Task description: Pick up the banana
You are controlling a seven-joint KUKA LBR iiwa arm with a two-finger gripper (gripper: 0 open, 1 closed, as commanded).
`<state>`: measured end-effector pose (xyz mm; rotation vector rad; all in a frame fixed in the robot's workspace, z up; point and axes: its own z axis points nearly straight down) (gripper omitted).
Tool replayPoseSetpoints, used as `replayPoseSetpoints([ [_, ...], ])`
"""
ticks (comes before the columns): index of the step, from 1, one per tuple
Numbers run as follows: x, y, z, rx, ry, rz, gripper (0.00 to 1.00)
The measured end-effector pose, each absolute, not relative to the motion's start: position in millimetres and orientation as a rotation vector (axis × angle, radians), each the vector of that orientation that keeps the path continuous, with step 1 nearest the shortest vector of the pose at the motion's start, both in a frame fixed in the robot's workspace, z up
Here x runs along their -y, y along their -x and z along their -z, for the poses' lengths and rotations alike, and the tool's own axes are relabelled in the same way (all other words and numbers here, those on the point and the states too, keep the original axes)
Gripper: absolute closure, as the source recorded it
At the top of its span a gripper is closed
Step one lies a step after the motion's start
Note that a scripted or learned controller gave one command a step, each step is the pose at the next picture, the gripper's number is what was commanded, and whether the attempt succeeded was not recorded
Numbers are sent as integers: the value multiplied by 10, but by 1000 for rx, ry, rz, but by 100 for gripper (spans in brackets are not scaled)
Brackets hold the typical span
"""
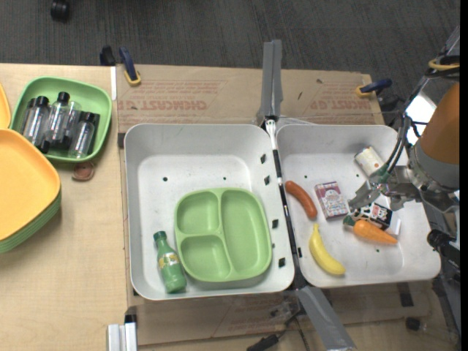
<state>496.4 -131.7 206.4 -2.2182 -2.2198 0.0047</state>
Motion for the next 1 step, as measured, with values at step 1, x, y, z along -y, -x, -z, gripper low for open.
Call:
replayPoseSetpoints([
  [1,1054,-4968,-908,2345,2087,-2,0],
])
